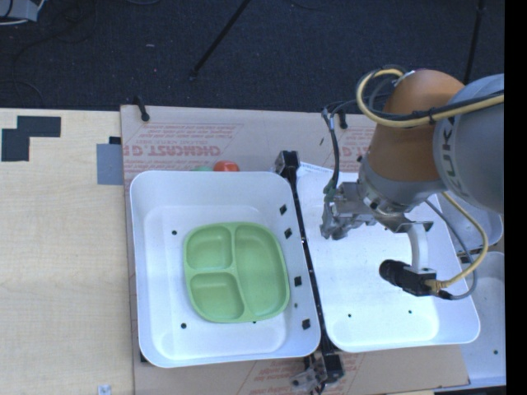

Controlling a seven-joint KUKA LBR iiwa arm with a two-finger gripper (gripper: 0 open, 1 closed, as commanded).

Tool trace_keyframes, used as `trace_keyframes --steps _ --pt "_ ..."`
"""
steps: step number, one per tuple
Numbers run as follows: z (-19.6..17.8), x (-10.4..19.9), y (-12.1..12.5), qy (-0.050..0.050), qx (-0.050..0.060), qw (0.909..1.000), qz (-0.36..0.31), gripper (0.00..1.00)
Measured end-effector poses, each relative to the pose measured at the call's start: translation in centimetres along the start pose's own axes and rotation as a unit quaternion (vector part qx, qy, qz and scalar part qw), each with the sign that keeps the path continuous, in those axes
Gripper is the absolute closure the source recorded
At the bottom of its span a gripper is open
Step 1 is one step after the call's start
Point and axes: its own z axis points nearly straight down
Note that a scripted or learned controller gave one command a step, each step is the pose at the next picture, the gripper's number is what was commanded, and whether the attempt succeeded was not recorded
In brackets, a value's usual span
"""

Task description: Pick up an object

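A light green divided plate [235, 271] with three compartments lies flat in the middle of the left bin [156, 220]. My gripper [336, 225] hangs over the upper left part of the right bin [370, 327], close to the divider between the bins. It is to the right of the plate and apart from it. The grey and orange wrist [412, 138] covers the far side of the right bin. I see nothing under or in the gripper.
A small red object [226, 167] and a green one [200, 169] sit just behind the left bin's far rim. A black cylindrical part [406, 276] on a yellow cable hangs over the right bin. A black rail [303, 262] separates the bins.
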Motion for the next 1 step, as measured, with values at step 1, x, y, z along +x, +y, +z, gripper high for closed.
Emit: trace_keyframes --steps 1 --pt "0.25 5.24 -1.13 0.000 0.002 1.0000 0.000 1.00"
